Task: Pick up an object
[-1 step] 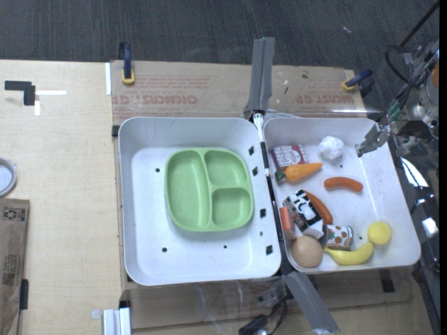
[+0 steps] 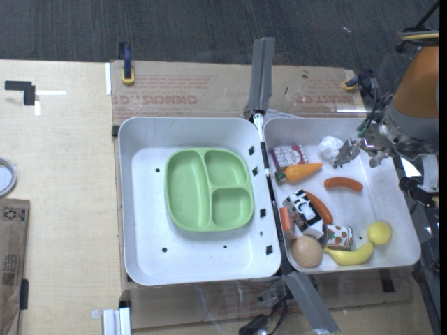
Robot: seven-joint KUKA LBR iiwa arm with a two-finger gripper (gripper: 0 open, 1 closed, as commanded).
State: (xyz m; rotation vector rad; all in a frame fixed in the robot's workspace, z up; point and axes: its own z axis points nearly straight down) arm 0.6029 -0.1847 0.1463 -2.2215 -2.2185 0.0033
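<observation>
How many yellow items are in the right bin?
2: a lemon near the bin's front right corner, and a banana just left of it along the front edge. Others could be hidden under the pile.

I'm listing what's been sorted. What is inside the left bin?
The left bin holds a green divided plate, lying flat with nothing in its three sections. Whatever lies beneath the plate is covered.

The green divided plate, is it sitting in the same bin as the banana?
No, the green divided plate lies in the left bin, while the banana lies in the right bin among the other toy foods.
</observation>
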